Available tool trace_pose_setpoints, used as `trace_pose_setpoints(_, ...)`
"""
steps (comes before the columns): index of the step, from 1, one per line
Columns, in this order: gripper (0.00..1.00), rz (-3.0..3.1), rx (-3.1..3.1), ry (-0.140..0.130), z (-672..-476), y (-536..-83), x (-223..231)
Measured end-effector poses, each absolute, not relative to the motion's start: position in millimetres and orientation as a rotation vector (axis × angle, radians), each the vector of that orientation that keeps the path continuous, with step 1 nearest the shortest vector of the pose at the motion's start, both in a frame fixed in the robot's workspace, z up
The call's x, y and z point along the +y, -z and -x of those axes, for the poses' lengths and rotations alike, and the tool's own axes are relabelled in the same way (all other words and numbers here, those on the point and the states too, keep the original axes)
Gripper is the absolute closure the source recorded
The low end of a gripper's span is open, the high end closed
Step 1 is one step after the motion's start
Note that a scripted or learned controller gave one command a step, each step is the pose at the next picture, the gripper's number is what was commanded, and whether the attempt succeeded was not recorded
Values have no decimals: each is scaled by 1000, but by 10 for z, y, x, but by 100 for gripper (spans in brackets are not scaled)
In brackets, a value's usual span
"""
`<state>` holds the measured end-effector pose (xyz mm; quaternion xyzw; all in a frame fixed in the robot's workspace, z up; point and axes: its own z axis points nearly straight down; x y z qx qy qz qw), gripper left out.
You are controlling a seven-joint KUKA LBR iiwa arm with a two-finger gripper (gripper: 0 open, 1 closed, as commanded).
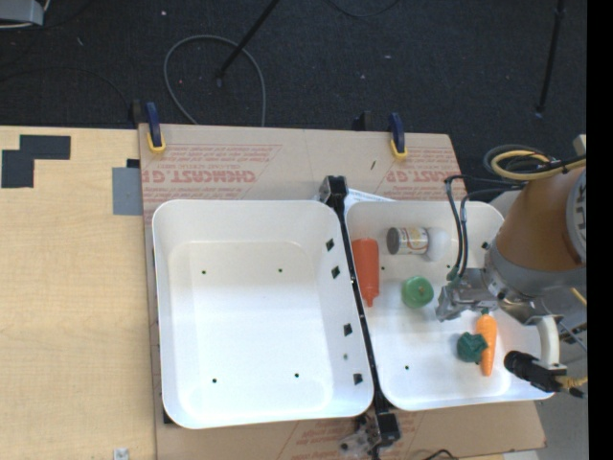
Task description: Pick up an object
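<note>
1. The bench (pixel 67 286) runs off the left edge, so its far end is cut off; a cardboard sheet (pixel 239 166) clipped by two yellow clamps (pixel 154 140) lies under the bins.
2. The left bin (pixel 172 353) is a shallow white tray with small dark dots on its floor.
3. In the right bin (pixel 421 396), an orange cylinder (pixel 366 270) lies along the left wall, just beside the black divider (pixel 345 276).
4. A small tin (pixel 406 240) lies on its side near the far wall; its label is too blurred to read.
5. A green round object (pixel 417 291) sits mid-bin, just left of the gripper.
6. The gripper (pixel 458 303) hangs low over the bin; its tip is too dark and small to judge, so I cannot tell whether it grasps anything.
7. A carrot-like orange piece (pixel 488 341) with a dark green lump (pixel 469 347) touching it lies just right of the gripper, partly hidden under the arm (pixel 536 228).
</note>
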<state>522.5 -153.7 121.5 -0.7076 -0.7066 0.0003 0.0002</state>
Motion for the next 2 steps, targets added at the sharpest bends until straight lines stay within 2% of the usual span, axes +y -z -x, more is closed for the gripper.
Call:
trace_pose_setpoints(1, 0, 2223, -2219, -1, -5224, -1212, -1537)
trace_pose_setpoints(2, 0, 2217, -2226, 0, -6036, -856, -1209)
